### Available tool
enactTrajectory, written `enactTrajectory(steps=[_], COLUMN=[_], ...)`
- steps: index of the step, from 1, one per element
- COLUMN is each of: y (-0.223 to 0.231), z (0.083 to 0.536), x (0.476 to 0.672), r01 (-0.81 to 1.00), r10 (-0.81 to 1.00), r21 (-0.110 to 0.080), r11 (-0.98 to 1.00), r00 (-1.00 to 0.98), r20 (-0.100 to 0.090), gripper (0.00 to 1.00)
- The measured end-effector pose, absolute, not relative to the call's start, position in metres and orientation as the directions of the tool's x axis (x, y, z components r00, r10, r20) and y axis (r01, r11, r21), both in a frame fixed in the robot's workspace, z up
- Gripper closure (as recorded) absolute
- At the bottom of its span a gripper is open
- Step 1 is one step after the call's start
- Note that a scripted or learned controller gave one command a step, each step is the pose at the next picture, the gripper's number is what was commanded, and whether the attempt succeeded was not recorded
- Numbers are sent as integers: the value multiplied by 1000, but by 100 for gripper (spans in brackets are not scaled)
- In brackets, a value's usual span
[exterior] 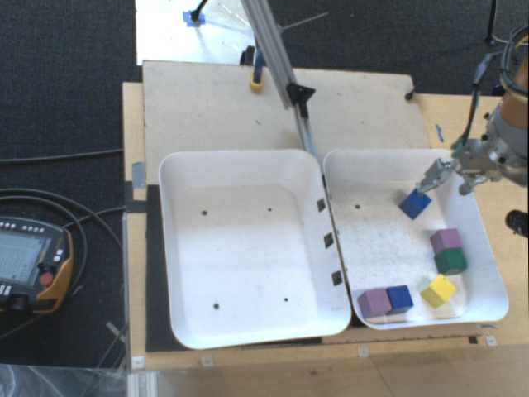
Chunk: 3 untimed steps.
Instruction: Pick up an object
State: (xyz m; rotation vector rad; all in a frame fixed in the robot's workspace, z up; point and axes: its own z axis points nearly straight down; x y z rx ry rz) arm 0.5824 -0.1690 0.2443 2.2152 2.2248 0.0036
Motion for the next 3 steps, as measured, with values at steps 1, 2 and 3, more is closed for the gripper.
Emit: enactTrajectory(steps=[1, 2, 3], y=[-178, -175, -178], z=[118, 112, 111], x=[627, 628, 628], r01=[1000, 1000, 1000], r10=[1000, 1000, 1000], r21=[14, 19, 23], r11=[3, 3, 3], r00=[-2, -2, -3], r20=[-7, -8, -14], gripper=[0, 0, 0])
